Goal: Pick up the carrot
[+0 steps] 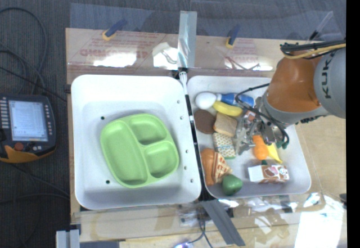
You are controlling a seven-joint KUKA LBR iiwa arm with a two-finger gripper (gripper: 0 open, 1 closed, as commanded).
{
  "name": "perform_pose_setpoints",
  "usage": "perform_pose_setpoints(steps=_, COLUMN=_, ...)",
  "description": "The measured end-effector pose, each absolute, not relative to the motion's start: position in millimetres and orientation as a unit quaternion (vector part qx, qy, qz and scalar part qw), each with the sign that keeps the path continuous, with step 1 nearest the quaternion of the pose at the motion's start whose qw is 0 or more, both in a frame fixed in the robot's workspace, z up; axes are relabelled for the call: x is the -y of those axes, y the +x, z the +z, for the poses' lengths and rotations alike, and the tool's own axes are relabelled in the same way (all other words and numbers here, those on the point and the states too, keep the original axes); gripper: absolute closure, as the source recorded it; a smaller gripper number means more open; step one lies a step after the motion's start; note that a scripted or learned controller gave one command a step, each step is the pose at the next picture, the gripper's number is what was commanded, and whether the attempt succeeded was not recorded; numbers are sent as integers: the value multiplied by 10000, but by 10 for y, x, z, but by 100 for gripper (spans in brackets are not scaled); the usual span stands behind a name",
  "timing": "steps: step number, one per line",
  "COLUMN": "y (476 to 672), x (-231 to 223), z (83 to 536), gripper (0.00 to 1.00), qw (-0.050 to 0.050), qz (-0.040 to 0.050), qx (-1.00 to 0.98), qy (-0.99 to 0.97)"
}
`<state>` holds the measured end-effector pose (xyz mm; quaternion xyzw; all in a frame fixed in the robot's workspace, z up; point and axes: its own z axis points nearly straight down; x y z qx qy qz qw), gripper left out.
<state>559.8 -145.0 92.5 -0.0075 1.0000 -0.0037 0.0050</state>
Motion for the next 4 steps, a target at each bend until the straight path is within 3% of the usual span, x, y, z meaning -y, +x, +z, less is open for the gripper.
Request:
perform_pose_setpoints(steps=1, y=5707, x=1088, z=1839, gripper=100, qw=58, qz=-1, qx=-9969, qy=779)
perform_pose_setpoints(steps=2, y=5015, x=1251, z=1213, gripper=100, qw=-19, qz=3, qx=-9998, qy=-205)
perform_pose_setpoints(steps=3, y=5081, x=607, z=1855, gripper=100, qw=29, qz=6, qx=-9991, qy=414)
perform_pose_setpoints(steps=4, y=5424, x=942, z=3533, gripper=100, qw=74, qz=-17, qx=-9998, qy=-170)
